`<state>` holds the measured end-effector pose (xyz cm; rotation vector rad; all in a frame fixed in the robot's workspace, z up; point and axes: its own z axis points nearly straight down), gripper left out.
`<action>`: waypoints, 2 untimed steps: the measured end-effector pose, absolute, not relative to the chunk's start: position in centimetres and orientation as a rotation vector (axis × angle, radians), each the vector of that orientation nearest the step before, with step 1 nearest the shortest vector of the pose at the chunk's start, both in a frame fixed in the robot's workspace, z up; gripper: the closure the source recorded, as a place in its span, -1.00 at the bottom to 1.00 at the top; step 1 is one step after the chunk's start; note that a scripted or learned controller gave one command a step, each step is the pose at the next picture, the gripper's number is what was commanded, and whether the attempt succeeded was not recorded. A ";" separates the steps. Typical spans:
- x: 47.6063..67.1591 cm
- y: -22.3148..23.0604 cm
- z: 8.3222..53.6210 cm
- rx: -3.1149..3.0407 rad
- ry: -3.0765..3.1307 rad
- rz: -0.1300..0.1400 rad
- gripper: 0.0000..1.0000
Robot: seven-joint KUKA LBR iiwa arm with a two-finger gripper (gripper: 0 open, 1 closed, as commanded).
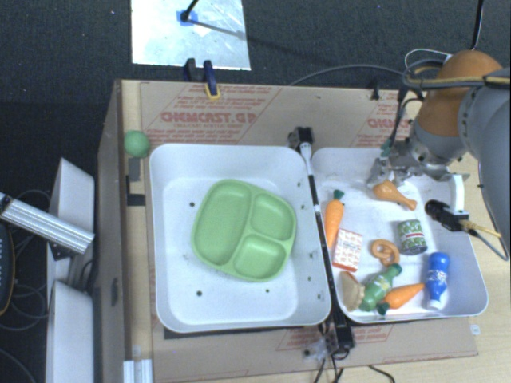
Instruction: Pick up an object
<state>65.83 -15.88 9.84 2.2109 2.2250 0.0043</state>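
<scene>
Toy chicken drumstick (394, 194) lay just beneath my claw (389, 171); I could not tell the claw's state. Its rounded shape risked slipping aside against the right bin (477, 294) wall.

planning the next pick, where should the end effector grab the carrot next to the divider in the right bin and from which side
Grip the carrot across the middle of its orange body, coming straight down from above. It lies flat, lengthwise along the bin's left wall, green top pointing to the far end. Close across its narrow width; the wall and the red-and-white packet crowd its sides, so space is probably tight.
</scene>
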 end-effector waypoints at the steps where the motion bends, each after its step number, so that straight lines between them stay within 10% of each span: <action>1: 63.6 -11.2 20.2 2.211 2.224 0.007 1.00; 2: 59.7 -3.6 24.0 2.214 2.227 0.005 1.00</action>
